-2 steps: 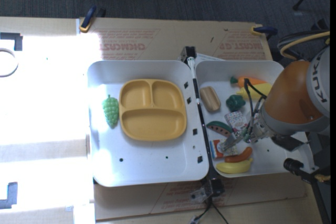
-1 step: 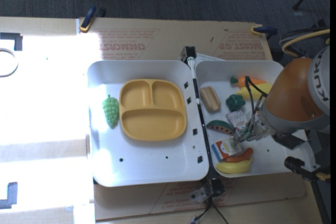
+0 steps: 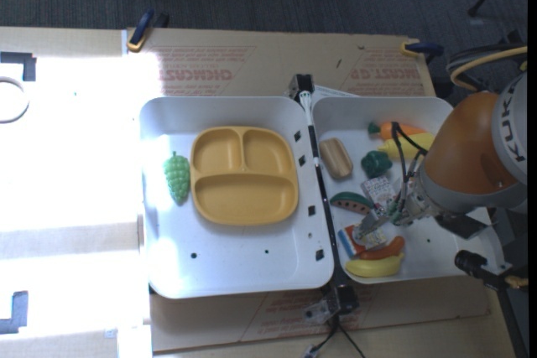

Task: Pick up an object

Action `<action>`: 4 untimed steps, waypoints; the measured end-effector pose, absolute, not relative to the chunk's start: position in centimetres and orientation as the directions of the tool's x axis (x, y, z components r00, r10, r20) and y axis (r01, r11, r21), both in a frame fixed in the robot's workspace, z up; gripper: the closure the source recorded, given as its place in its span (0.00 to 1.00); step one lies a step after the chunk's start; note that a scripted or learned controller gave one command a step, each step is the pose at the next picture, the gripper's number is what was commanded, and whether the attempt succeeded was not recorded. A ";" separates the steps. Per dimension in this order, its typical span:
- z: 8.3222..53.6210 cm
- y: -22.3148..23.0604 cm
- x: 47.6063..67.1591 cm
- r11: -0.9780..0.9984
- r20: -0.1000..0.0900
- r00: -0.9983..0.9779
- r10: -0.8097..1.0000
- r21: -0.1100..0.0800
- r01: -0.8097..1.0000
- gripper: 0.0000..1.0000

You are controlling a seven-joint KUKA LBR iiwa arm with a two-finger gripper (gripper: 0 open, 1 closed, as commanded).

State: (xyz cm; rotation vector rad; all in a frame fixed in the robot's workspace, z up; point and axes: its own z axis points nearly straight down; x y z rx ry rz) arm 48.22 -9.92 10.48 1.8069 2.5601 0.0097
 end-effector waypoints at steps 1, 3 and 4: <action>9.6 -10.1 55.0 0.408 -0.007 -0.408 0.913 0.008 0.913 0.00; 9.5 -10.3 59.3 0.462 -0.006 -0.462 0.887 0.006 0.887 0.00; 9.5 -12.0 58.9 0.690 -0.005 -0.690 0.724 0.004 0.724 0.00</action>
